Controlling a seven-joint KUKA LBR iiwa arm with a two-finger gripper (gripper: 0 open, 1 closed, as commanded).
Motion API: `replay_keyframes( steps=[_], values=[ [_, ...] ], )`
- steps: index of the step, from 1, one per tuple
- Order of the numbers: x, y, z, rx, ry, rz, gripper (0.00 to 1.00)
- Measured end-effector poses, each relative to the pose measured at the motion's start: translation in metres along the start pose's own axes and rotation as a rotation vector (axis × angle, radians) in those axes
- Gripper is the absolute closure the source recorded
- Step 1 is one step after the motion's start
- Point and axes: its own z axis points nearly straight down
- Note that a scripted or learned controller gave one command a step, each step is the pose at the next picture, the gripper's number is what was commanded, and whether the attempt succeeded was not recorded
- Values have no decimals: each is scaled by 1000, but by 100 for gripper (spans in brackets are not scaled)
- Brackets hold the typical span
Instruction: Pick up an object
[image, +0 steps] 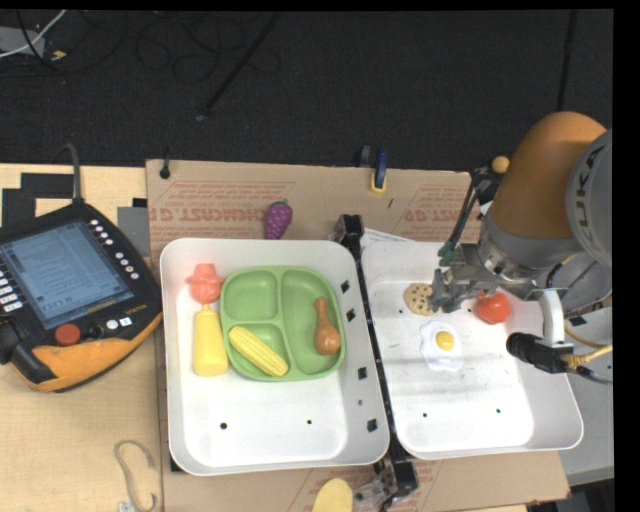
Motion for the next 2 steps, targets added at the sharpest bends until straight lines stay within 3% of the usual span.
replay_keyframes(
  steps=[1,2],
  values=[
    [47,-25,-15,-1,0,-1,100],
    [96,-47,-4,1,0,-1,100]
  ],
)
